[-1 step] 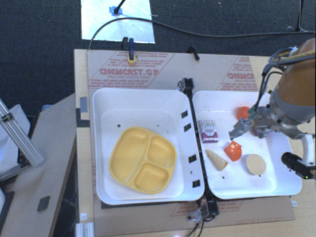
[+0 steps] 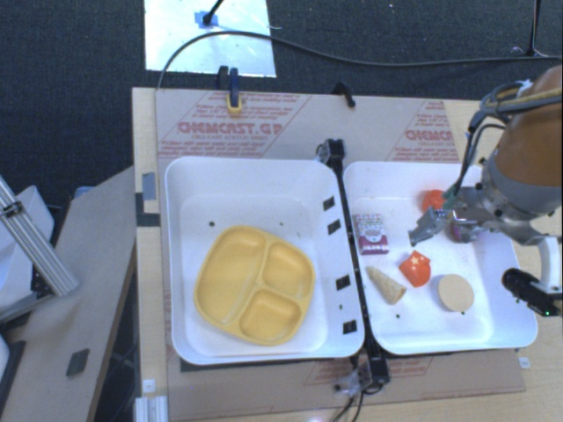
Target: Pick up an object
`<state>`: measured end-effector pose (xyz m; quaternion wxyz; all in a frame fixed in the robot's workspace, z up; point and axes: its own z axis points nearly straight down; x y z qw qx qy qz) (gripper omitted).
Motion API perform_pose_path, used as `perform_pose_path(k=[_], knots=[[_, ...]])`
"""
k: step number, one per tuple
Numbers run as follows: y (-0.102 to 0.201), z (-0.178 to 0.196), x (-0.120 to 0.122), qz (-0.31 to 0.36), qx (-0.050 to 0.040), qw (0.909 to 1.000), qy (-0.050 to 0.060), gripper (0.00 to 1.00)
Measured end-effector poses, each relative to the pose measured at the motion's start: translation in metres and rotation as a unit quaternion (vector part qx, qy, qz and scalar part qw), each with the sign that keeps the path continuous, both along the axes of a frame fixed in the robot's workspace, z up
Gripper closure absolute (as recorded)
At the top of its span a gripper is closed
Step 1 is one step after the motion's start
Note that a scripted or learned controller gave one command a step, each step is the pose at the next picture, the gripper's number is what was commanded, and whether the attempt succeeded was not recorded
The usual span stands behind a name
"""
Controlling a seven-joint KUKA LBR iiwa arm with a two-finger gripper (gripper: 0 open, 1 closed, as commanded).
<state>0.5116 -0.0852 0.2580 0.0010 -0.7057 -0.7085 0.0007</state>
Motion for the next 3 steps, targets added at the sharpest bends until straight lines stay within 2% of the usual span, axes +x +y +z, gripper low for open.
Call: perform_pose_path(k=[1,2,3], knots=[[0.006,-0.059,-0.007,-0.001,0.0006,1.0000,0.002,0.00],[-0.001,-0.122,-0.007,-0.001,0.0006,1.0000,0.003,0.00],[-0.001,-0.176,-0.006,-0.001,0.0007,1.0000,0.001,0.00]])
